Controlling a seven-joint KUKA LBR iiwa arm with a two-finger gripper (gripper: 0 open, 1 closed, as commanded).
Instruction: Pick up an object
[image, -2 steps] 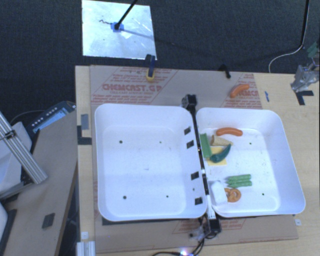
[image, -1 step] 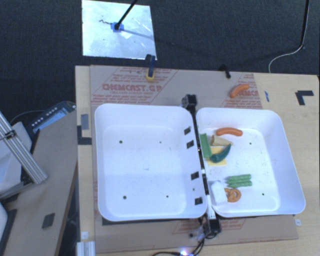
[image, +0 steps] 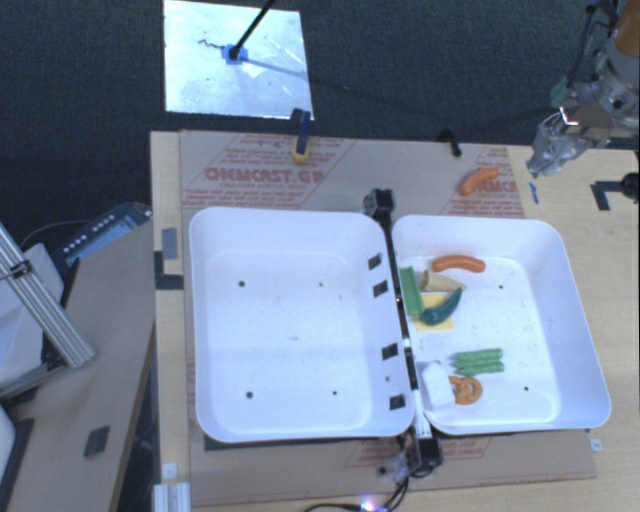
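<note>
The right bin (image: 560, 330) holds several small toy foods. An orange sausage (image: 458, 264) lies near its back wall, with a green strip (image: 410, 290), a yellow piece (image: 437, 299) and a dark teal pepper (image: 441, 309) just below it. Green beans (image: 476, 360), a pretzel (image: 465, 390) and a white piece (image: 437, 380) sit toward the front. My gripper (image: 556, 150) hangs high at the upper right, beyond the right bin's back corner and well away from the objects. Nothing shows between its fingers.
The left bin (image: 290, 320) stands beside the right one, joined by black clips along the divider (image: 395, 320). A second orange sausage (image: 480, 181) lies on the cardboard behind the bins. A yellow-and-blue item (image: 300, 135) stands at the back.
</note>
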